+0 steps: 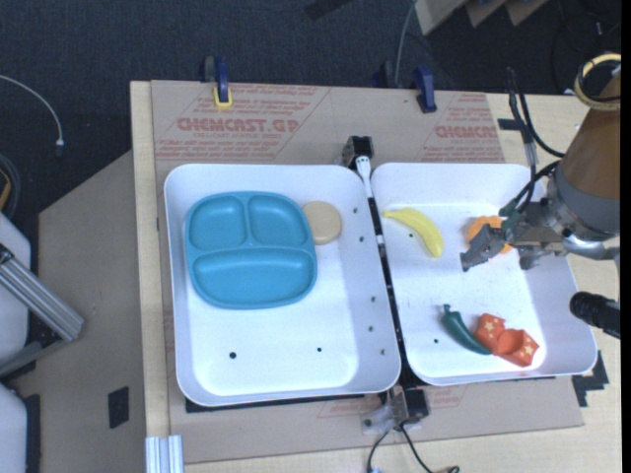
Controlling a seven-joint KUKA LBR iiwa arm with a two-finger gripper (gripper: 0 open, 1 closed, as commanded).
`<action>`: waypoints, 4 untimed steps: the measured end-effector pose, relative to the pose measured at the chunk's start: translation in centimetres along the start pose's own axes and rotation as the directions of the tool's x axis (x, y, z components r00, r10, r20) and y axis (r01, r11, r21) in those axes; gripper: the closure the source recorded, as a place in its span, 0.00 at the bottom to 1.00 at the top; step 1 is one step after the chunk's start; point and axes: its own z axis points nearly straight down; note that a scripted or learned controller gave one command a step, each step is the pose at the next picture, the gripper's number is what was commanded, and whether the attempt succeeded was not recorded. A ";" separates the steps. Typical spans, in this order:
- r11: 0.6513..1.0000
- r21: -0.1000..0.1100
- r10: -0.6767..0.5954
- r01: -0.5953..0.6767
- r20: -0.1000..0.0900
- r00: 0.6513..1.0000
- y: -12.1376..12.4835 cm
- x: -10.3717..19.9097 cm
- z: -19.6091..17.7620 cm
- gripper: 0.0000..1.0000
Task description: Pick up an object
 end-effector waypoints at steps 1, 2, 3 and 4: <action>1.000 -0.012 -0.003 0.003 0.001 1.000 0.2 0.0 -0.6 0.00; 1.000 -0.006 -0.002 0.002 0.000 1.000 -0.2 0.2 3.8 0.00; 1.000 -0.005 -0.002 0.002 0.000 1.000 -0.7 0.7 8.3 0.00; 1.000 -0.005 -0.002 0.002 0.000 1.000 -0.1 1.0 12.9 0.00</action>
